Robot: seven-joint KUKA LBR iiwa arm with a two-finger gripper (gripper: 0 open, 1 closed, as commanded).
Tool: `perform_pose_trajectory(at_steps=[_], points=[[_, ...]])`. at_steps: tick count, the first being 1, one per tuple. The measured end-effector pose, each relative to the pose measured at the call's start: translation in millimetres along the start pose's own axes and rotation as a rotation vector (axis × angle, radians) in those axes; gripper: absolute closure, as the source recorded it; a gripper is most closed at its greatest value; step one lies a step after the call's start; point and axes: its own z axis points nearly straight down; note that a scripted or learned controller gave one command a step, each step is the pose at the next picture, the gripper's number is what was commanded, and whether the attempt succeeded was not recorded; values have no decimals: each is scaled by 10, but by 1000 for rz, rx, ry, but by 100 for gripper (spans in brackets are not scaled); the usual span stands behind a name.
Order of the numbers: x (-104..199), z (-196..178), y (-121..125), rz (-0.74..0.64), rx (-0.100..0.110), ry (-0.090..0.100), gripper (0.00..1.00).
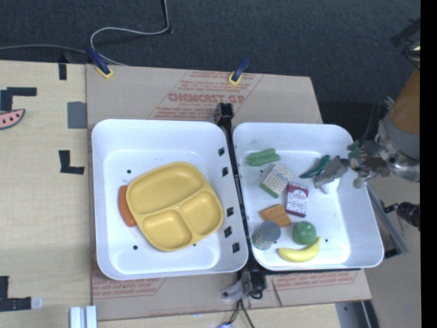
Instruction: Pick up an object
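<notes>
My gripper [332,173] hangs over the right side of the right bin [355,251], reaching in from the right. A slim dark green piece [314,167] lies right at its tip; I cannot tell whether it is held. To the left of the gripper lie a green pickle-shaped toy [261,158], a green-and-white checkered box [276,180] and a small red box [296,200]. Toward the front lie an orange cracker [276,214], a grey round object [265,234], a green ball [304,232] and a yellow banana [299,253].
The left bin [109,149] holds a yellow divided plate [175,204] with an orange object [125,207] poking out under its left edge. A black divider [231,183] runs between the bins. Cardboard lies under both bins.
</notes>
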Motion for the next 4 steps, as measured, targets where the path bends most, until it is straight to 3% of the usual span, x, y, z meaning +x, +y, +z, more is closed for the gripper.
perform_pose_trajectory(at_steps=[1, 2, 3, 4], points=[[-4, 1551, -82, 1, 3, 2, 0], [174, 1859, -91, 2, -8, -1, 0], [192, 1740, -69, 1, -12, 3, 100], [190, 1746, -71, 2, -11, 2, 0]])
